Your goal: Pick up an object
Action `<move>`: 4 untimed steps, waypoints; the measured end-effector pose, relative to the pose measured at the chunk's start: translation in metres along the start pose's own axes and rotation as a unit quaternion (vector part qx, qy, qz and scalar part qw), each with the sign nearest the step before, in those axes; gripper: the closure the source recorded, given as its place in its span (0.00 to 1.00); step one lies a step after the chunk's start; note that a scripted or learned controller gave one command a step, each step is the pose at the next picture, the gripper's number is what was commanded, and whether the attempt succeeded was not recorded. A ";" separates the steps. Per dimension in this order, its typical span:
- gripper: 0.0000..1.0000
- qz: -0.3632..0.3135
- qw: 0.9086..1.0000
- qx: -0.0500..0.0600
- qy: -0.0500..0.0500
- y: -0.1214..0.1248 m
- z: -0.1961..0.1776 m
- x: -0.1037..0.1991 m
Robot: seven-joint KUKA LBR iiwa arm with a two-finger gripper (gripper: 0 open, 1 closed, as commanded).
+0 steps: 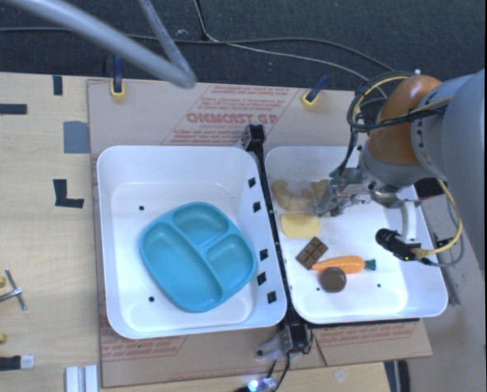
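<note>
End effector (335, 196), grip state unclear, hovers near right bin's (423, 300) left wall, above yellow block (299, 224).

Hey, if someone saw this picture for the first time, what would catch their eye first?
Probably the blue divided plate lying alone in the left bin. Next, the grey arm with its orange band reaching into the right bin, its gripper low over small food items near the bright orange carrot.

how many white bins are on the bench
2. The shallow white plastic bin on the left holds a blue divided tray; the second white bin sits beside it on the right, holding small food items.
</note>
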State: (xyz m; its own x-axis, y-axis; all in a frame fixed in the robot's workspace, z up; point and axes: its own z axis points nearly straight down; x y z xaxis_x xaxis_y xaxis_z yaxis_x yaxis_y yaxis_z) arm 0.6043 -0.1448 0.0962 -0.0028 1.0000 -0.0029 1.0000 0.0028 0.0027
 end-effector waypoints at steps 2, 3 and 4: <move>1.00 0.000 1.000 -0.001 0.001 0.002 -0.111 0.008; 1.00 0.000 1.000 0.001 0.001 0.003 -0.133 0.009; 1.00 -0.001 1.000 0.002 0.002 -0.017 -0.142 0.060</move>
State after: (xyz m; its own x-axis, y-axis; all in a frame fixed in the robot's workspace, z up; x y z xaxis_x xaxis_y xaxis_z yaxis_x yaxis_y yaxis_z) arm 0.5868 -0.0848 0.2379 -0.0049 1.0000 0.0012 1.0000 0.0049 -0.0016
